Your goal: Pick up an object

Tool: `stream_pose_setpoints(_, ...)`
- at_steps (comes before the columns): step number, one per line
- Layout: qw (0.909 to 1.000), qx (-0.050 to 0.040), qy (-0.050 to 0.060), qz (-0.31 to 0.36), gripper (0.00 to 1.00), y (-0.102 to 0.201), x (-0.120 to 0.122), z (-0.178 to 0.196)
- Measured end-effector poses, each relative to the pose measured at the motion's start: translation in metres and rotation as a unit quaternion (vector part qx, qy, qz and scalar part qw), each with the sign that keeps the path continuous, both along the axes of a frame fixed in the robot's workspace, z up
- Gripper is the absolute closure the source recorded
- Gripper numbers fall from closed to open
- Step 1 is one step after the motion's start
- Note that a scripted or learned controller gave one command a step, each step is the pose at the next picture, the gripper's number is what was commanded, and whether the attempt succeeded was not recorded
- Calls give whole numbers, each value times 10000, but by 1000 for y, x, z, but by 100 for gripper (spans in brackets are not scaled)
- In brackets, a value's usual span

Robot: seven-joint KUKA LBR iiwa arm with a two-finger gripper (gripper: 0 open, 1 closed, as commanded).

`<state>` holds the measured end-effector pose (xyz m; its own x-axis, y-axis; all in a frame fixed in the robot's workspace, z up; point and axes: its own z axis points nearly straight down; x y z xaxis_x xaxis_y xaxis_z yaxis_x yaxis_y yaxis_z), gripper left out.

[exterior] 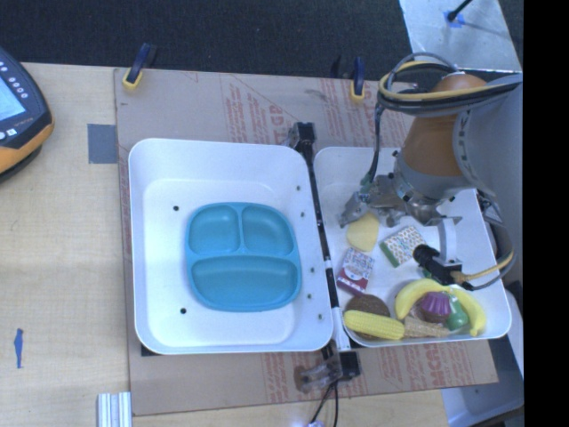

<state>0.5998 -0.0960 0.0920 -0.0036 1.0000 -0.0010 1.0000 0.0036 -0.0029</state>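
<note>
gripper metal, grasp unclear, over pale yellow rounded lump | left bin: smooth blue sectioned plate

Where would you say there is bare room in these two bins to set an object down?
Bare floor rings the blue divided plate in the left bin, widest along its far side. The right bin is crowded: corn, banana and small packets lie beneath the arm.

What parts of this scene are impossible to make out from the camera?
- Hand: under the arm's wrist, its fingers blend into grey metal; open or shut is unclear.
- Right bin: its back right part is hidden behind the arm.
- Small cartons: print too small to read.
- Device: cut off by the left edge.
</note>
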Motion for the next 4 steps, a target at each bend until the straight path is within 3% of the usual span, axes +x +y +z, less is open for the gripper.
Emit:
stream_pose_setpoints(1, 10000, 6, 16, -1, 0, -1, -3, 0)
stream_pose_setpoints(2, 10000, 6, 24, -5, 100, -2, -3, 10)
stream_pose_setpoints(3, 10000, -2, -21, -12, 100, -16, -6, 56)
stream_pose_setpoints(4, 10000, 3, -2, -10, 0, -15, -7, 53)
